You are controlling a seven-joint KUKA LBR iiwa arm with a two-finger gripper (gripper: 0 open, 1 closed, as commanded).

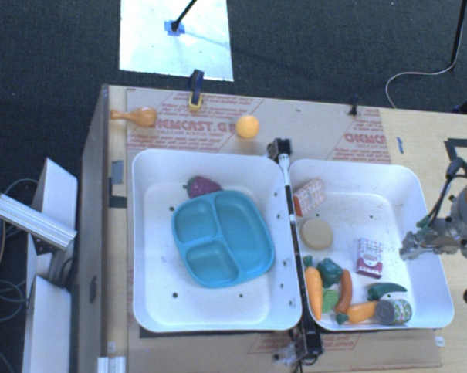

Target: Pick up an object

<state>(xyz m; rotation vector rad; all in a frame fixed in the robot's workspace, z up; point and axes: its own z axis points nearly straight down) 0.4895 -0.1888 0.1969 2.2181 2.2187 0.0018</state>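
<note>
The gripper (413, 248) is seen at the right bin's (396, 177) right edge, beside the red carton (369, 257); its finger opening cannot be told.

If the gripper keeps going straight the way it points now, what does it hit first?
The gripper sits at the right bin's right edge, pointing left across it. Going straight on, it would probably meet the small red-and-white box first, though its height above the bin is unclear from this view.
</note>
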